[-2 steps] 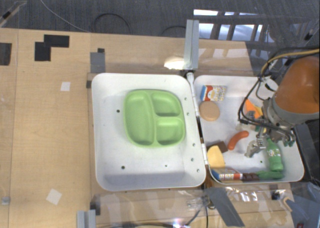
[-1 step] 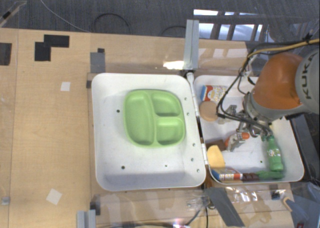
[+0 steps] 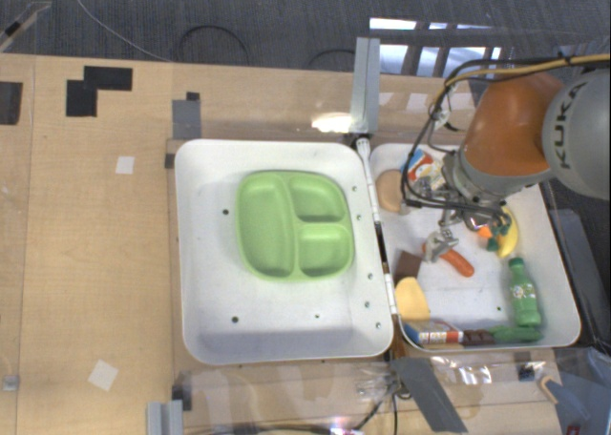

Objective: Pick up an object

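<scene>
Two white bins (image 3: 205, 328) sit on a wooden bench (image 3: 86, 261); pincer (image 3: 441, 247) state unclear.

White capital letters reading "KU", cut off by the frame edge, stand on the grey robot arm (image 3: 580, 137) at three o'clock; nothing else is legible.

A green divided tray (image 3: 291, 225) with 3 compartments lies in the left white bin (image 3: 205, 319). The bin sits on a wooden desk (image 3: 86, 261). Black patches (image 3: 95, 88) mark the desk's far left.
</scene>
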Controlling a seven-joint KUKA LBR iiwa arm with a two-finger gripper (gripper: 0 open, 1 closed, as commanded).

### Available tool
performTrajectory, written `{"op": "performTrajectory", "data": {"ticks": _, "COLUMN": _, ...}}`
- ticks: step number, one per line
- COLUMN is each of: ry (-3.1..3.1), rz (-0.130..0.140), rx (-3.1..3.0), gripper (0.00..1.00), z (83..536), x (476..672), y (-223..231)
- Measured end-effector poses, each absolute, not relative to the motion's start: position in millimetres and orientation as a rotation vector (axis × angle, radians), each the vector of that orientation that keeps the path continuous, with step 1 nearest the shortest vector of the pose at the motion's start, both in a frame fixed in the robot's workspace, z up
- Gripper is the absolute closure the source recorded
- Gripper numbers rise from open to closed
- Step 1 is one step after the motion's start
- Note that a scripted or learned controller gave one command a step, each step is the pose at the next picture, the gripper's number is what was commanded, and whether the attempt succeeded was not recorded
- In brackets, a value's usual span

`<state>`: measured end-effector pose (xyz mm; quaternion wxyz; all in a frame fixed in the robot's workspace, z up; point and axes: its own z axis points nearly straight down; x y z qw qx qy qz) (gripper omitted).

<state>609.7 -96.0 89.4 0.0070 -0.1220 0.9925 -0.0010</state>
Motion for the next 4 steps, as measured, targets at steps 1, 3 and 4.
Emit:
{"op": "performTrajectory", "data": {"ticks": 1, "ry": 3.118, "rz": -0.002, "rx": -0.257, "gripper": 0.0, "z": 88, "x": 652.1, "y": -106}}
{"op": "performTrajectory", "data": {"ticks": 3, "ry": 3.09, "rz": -0.01, "rx": -0.326, "gripper": 1.0, "z": 106, "x": 590.0, "y": -119}}
{"op": "performTrajectory", "data": {"ticks": 4, "ry": 3.085, "rz": -0.011, "rx": -0.446, "gripper": 1.0, "z": 265, "x": 672.9, "y": -131}}
